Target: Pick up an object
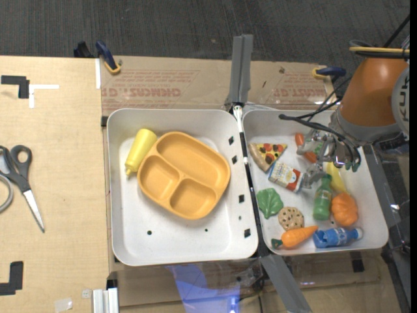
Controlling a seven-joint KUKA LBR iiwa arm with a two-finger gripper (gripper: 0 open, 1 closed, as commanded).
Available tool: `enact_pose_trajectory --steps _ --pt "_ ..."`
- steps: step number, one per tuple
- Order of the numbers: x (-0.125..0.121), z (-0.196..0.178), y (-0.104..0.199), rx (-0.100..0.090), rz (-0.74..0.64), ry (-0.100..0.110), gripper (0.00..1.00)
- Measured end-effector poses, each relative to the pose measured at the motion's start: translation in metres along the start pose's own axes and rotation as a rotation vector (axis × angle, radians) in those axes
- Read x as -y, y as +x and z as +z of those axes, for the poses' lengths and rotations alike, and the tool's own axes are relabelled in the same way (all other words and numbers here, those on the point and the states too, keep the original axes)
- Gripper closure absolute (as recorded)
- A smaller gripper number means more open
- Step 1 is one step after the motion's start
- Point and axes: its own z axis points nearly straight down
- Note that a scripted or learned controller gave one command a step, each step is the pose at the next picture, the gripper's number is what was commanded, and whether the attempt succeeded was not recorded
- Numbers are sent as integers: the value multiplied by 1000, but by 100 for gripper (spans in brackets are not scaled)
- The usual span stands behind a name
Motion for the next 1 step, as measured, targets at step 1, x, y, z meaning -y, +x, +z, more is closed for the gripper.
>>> enact_pose_trajectory --steps 1 --pt "-15 0 -18 0 74 0 0"
